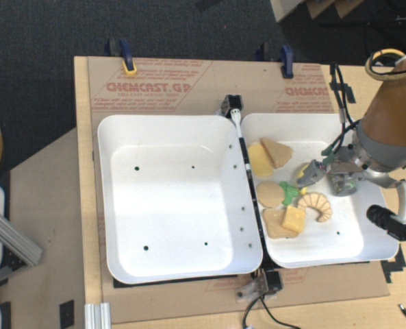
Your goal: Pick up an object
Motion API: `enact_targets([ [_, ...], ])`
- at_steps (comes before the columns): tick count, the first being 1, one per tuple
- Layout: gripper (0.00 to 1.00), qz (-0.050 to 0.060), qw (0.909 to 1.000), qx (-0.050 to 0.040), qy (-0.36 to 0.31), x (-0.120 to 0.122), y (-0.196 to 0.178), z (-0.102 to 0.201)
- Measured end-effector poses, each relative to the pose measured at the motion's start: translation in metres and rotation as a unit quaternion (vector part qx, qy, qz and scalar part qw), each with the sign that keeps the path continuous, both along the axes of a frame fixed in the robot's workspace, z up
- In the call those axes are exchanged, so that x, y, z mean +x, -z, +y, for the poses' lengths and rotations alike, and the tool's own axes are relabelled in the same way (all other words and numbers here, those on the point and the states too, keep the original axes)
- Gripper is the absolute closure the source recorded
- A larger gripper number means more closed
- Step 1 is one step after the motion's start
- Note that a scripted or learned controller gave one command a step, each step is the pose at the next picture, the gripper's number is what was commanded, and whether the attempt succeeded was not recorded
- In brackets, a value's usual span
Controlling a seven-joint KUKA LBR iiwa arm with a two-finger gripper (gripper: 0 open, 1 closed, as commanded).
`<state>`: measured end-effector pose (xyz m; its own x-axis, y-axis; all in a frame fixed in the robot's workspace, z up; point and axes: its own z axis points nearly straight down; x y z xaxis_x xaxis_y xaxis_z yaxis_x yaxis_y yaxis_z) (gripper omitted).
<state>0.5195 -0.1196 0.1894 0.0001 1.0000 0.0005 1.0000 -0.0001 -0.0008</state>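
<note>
The tool (326, 173), its state perhaps unreadable, hangs right of crowded food toys (288, 197); it could nudge them aside.

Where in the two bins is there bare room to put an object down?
The left bin is bare floor from wall to wall. In the right bin, a bare strip lies along the near wall, below the croissant and yellow block. Its middle is crowded with food pieces, and the pincer hangs over it.
</note>
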Motion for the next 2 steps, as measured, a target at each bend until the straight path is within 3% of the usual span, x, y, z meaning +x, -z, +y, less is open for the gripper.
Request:
enact_targets([
  [1, 0.0, -0.006, 1.0, -0.0016, 0.0, 0.05, 0.09, 0.022],
  [2, 0.0, -0.008, 1.0, -0.0015, -0.002, 0.104, 0.101, 0.025],
])
